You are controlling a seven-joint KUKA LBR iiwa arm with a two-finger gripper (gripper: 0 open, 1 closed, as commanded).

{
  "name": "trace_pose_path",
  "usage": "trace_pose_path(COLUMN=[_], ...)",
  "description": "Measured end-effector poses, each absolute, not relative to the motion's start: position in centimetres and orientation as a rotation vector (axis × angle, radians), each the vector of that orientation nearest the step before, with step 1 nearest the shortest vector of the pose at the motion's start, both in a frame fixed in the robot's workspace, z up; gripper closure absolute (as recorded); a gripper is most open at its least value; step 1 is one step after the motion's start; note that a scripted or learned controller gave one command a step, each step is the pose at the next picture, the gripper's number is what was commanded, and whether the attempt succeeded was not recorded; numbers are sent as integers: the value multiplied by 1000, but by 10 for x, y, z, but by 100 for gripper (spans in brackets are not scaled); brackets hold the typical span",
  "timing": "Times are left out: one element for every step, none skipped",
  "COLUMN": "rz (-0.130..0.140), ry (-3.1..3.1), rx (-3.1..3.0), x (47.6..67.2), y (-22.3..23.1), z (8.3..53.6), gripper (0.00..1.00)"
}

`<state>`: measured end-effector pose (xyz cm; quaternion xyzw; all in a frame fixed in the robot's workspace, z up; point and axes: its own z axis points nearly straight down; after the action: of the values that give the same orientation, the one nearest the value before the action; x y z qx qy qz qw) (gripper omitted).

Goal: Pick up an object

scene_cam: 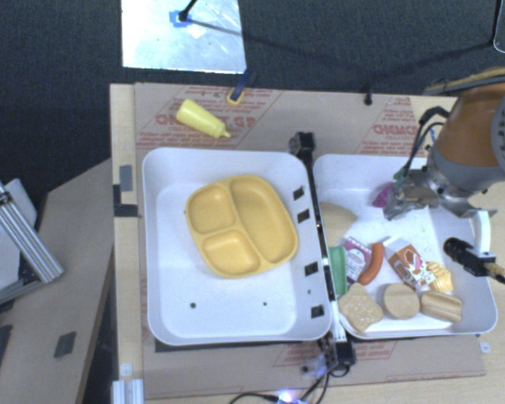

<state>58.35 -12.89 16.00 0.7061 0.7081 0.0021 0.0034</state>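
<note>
My gripper (401, 199) hangs over the upper middle of the right bin (353, 171), coming in from the right. A small purple thing (382, 197) sits right against the gripper's left side; whether it is gripped is hidden. Below it in the same bin lie a pale cream piece (337, 219), a pink and white packet (356, 251), an orange sausage (372, 262), a red-brown packet (408, 264), a square cracker (361, 307), a round tan biscuit (400, 301) and a bread roll (441, 307).
The left bin (164, 225) holds a yellow divided plate (240, 224). A yellow bottle (201, 118) lies on the bench behind the left bin. A green strip (337, 264) lies along the right bin's left wall.
</note>
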Motion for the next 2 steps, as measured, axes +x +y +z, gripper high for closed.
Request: trace_pose_path(rz=[5, 4], ry=[2219, 2223], rx=[2215, 2215], x=[584, 585], y=[-137, -137], z=[208, 226], gripper=[100, 100])
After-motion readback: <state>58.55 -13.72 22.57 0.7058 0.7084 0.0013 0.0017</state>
